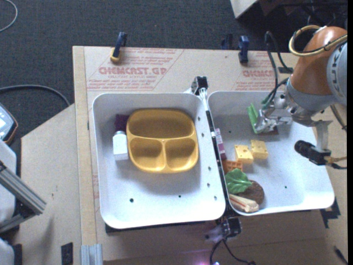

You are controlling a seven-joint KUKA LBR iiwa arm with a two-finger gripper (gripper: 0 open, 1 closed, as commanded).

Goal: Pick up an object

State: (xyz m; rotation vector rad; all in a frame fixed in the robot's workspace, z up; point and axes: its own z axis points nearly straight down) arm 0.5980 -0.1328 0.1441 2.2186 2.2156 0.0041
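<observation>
My gripper low in the right bin, fingers closed on a green object, cheese blocks nearby, yellow divided tray in left bin, red "CHEMCAST GP" print on board

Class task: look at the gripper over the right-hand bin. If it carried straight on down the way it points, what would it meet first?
Most likely the green object beside the gripper, otherwise the right bin floor; depth is unclear from above.

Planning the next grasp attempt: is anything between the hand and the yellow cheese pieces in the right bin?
Nothing visible. The hand sits over a green item near the right bin's far side; bare white floor separates it from the cheese pieces.
</observation>
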